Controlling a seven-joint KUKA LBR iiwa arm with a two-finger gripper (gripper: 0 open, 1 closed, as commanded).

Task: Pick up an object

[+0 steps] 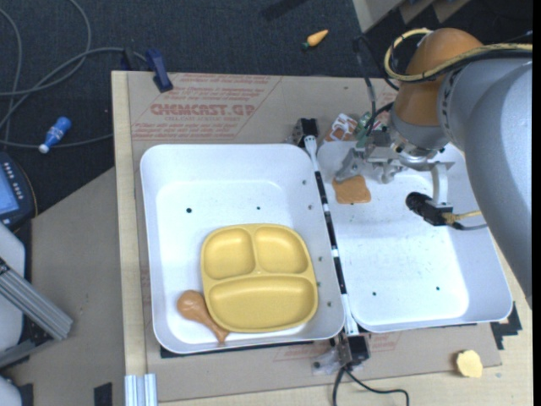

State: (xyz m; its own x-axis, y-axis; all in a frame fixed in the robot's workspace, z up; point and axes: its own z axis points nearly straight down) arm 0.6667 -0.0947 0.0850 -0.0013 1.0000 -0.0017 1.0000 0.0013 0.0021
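Note:
A flat orange-brown toast-like piece (353, 191) lies in the right bin (406, 269) near its back left corner. My gripper (368, 172) hangs right above the piece's far edge, its fingers apart, and nothing shows between them. In the left bin (169, 176) a yellow divided plate (258, 276) sits at the front. A tan drumstick-shaped toy (199, 309) lies against the plate's left front edge.
The bins' shared rim (328, 227) runs just left of the toast piece. Behind the bins on the bench lie a small crumpled packet (342, 127) and a black clip (306, 129). A yellow chunk (467, 363) rests on the bench at front right.

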